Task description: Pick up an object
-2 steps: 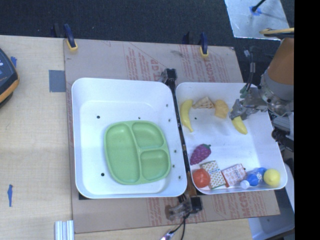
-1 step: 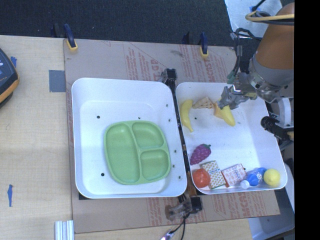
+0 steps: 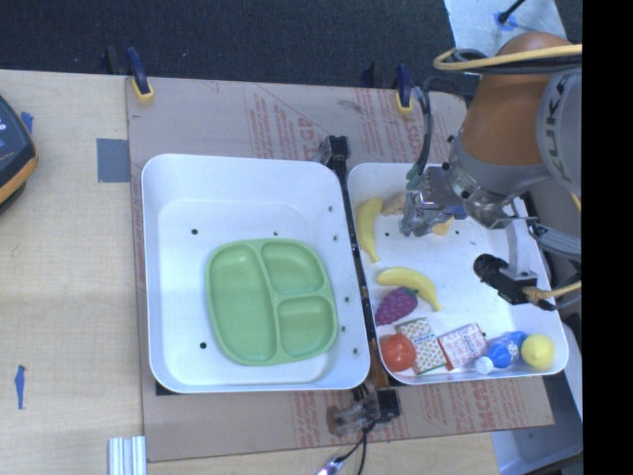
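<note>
My gripper (image 3: 419, 220) hangs low over the far part of the right bin (image 3: 450, 270), just right of a pale banana (image 3: 368, 228) that lies along the bin's left wall. A small tan thing (image 3: 394, 204) and a bit of yellow (image 3: 442, 228) show at either side of the gripper; I cannot tell what they are. A second, brighter banana (image 3: 408, 281) lies nearer the middle, with purple grapes (image 3: 396, 305) below it. Along the near wall sit a red tomato (image 3: 398, 351), two small cartons (image 3: 423, 344) (image 3: 461, 344), a blue bottle (image 3: 502, 352) and a lemon (image 3: 537, 350).
The left bin (image 3: 173, 265) holds a green divided plate (image 3: 271, 300). A black clip (image 3: 337, 149) sits at the far end of the seam between the bins. The arm's orange band (image 3: 509, 87) looms over the right bin's far corner.
</note>
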Motion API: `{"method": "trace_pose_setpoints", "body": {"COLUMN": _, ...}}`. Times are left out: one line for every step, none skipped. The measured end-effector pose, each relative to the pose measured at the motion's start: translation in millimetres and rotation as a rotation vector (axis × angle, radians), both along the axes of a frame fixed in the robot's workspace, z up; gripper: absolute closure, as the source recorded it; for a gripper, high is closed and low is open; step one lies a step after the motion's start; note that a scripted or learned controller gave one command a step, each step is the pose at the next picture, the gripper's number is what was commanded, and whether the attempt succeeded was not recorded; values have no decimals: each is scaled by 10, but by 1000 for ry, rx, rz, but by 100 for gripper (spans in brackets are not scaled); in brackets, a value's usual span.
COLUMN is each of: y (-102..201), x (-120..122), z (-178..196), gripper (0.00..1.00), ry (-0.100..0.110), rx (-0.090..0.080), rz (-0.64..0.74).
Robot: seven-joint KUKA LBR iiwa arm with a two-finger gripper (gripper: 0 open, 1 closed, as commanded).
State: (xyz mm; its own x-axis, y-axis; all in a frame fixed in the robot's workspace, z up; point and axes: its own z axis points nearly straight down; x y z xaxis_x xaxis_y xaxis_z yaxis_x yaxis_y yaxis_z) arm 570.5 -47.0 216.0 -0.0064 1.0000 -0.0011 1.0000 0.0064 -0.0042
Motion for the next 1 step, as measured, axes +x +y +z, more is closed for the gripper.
{"method": "trace_pose_setpoints", "body": {"y": -5, "x": 0, "z": 0, "gripper": 0, "ry": 0, "rx": 0, "rz": -1}}
